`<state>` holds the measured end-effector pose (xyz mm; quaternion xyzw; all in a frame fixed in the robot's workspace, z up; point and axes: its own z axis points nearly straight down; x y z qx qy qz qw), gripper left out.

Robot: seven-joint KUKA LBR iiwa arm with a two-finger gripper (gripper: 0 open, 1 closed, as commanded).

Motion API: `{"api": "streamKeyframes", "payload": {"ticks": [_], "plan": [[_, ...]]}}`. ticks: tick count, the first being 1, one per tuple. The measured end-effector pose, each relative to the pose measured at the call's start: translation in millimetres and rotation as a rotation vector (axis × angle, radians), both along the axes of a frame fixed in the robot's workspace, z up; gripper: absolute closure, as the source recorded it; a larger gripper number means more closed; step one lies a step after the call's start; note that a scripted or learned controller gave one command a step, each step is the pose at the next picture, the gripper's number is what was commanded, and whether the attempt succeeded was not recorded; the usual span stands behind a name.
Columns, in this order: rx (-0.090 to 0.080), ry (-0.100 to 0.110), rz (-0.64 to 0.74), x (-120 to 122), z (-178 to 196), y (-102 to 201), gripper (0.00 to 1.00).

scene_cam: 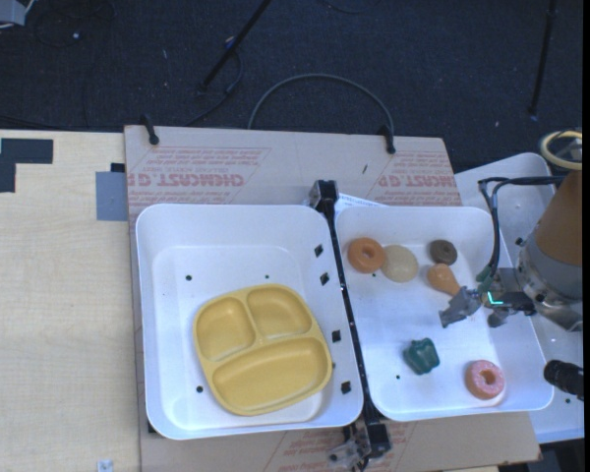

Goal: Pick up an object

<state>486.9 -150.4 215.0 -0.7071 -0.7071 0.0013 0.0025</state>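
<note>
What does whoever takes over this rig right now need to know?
Gripper: low over the right bin, beside the orange piece; nothing visibly between its fingers.
Right bin: orange donut, pale round piece, dark donut, green pepper, pink donut.
Left bin: yellow divided tray.
Done: nothing picked yet.
Left: grasp and lift one object.

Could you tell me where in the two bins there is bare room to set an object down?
Left bin: bare floor along its back and left side, around the yellow tray. Right bin: free at the front left, beside the green pepper, and in the middle. Its back is crowded: orange donut, pale ball, brown donut, pincer.
</note>
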Motion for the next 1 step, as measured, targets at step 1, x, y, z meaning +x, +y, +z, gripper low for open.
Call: {"api": "streamKeyframes", "payload": {"ticks": [1], "plan": [[0.000,-0.001,0.000,0.2,0.3,0.0,0.00]]}}
